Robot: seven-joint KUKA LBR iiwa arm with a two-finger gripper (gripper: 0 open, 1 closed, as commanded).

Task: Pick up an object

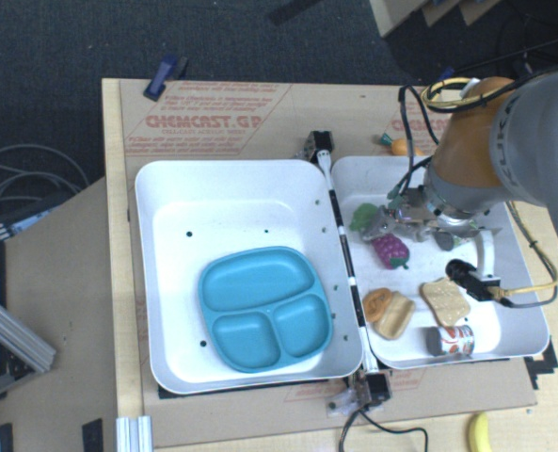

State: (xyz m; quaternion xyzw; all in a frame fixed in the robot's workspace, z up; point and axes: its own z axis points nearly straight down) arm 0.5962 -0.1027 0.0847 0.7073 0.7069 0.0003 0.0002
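My gripper (398, 222) hangs low over the back of the right bin (514, 342), reaching in from the right under the grey arm with its orange band. Just left of it lies a green leafy item (364, 217). A purple bunch of grapes (390, 250) sits directly in front of it, very close. Whether either one touches the gripper cannot be made out. Nearer the front of this bin lie a bread roll (389, 312), a slice of toast (445, 300) and a small can (455, 340) on its side.
The left bin (166, 215) holds a blue divided plate (264, 306) in its front half. A blue object (164, 76) lies on the bench at the back left, and a small orange-and-green item (392, 143) sits behind the right bin.
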